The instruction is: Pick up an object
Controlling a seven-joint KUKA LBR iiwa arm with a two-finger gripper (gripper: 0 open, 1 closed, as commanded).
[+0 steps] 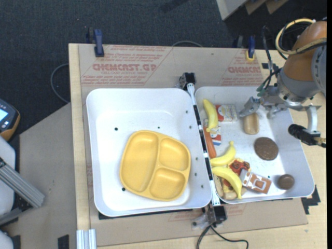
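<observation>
Grey arm (303,79) with orange band, yellow cable loop, seemingly metallic gripper (263,104).

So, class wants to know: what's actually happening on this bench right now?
A grey robot arm with an orange band reaches in from the right, and its gripper hangs over the upper part of the right bin, just above a tan bread roll. Nothing is visibly held between its fingers. That bin also contains toy bananas, a round brown cookie and other small play-food pieces. The left bin holds a yellow divided plate, lying flat.
</observation>
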